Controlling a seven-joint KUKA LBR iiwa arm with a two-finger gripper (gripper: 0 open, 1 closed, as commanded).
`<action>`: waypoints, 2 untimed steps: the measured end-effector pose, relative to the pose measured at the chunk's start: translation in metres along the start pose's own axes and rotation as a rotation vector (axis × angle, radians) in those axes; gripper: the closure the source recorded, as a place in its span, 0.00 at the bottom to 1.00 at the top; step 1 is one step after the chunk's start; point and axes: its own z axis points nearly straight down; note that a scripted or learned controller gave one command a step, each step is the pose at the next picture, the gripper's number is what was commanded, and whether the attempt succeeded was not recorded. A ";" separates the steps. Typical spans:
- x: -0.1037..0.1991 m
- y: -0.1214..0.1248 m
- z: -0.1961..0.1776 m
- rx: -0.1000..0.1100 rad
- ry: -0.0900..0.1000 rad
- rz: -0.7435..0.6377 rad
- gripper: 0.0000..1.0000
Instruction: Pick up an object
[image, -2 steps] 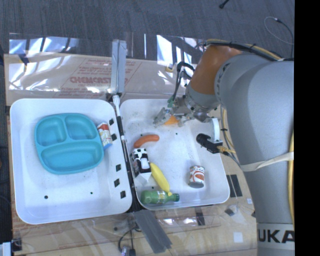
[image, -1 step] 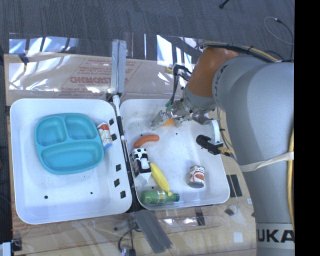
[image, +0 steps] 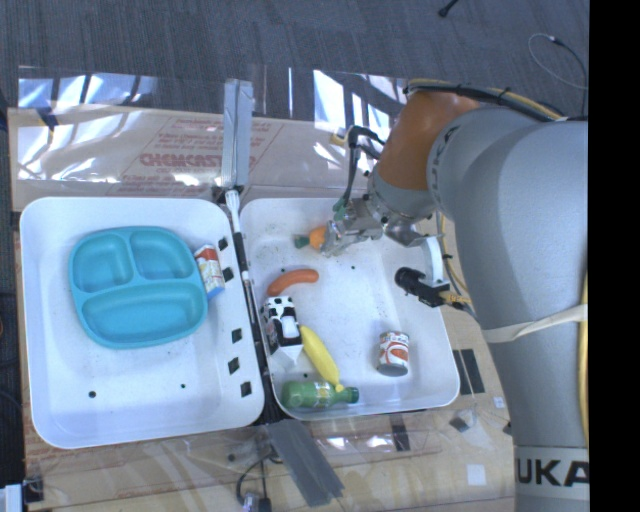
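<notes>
Camera view: arm (image: 500, 200) hides right bin's (image: 350, 400) far corner.

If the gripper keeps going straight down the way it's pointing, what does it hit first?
Most likely the small orange carrot-like toy at the far end of the right white bin. The gripper sits right beside it, pointing down. Depth is unclear, so it may meet the bin floor just next to it.

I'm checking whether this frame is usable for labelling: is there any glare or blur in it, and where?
Camera view: bright window reflections glare on the clear sheet behind the bins; the white bins are evenly lit with soft shadows; the gripper by the carrot is small and slightly soft, while the banana and can read clearly.
</notes>
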 end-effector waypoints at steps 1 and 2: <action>0.000 0.000 0.000 0.000 0.000 0.000 0.00; 0.006 0.000 0.009 -0.002 -0.002 -0.073 0.00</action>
